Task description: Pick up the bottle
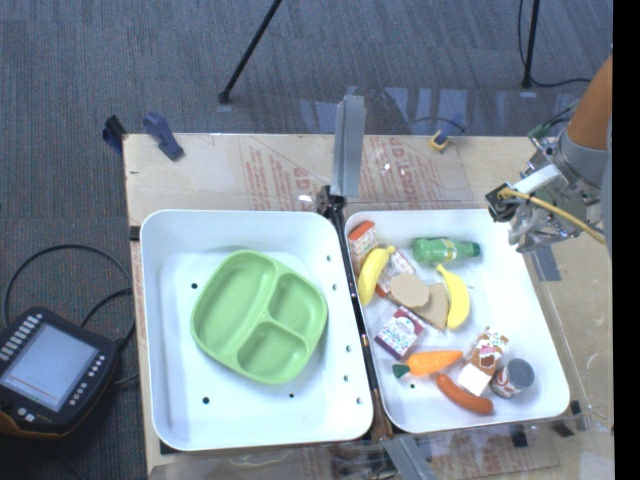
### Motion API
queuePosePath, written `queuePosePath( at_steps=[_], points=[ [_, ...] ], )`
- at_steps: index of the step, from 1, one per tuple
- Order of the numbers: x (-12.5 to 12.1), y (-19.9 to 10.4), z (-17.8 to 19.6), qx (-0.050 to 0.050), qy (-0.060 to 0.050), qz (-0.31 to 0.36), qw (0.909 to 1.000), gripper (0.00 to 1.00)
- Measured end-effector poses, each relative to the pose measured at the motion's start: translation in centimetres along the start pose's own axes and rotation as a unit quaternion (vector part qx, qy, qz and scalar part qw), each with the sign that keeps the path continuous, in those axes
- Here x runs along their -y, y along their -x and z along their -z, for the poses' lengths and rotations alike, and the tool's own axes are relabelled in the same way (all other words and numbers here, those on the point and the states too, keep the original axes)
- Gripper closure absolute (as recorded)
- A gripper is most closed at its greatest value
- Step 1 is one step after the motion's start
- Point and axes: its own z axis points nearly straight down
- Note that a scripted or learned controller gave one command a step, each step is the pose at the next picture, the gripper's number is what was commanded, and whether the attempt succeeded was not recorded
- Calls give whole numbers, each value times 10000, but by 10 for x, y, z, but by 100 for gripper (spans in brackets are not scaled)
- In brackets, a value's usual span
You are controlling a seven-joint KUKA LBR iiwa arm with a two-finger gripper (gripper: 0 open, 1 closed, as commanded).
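— How many of each in there?
— Two bins: the left bin [160,268] has one green plate [260,315]. The right bin [530,308] has one bottle [445,251], two bananas [372,273], one carrot [432,363]
— And the gripper [525,213]?
— Above the right bin's far right rim, touching nothing; whether its jaws are spread, I can't tell
— The bottle?
— Lying flat near the far edge, long axis left to right, cap end toward the right
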Motion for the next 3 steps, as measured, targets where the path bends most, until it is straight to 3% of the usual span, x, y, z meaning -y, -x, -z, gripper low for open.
queuePosePath(
  at_steps=[1,2,3],
  points=[
    [89,-19,-74,10,-12,-618,9981,100],
    [49,-11,-29,-3,0,-639,9980,100],
    [-2,15,8,-6,1,-640,9979,100]
  ],
)
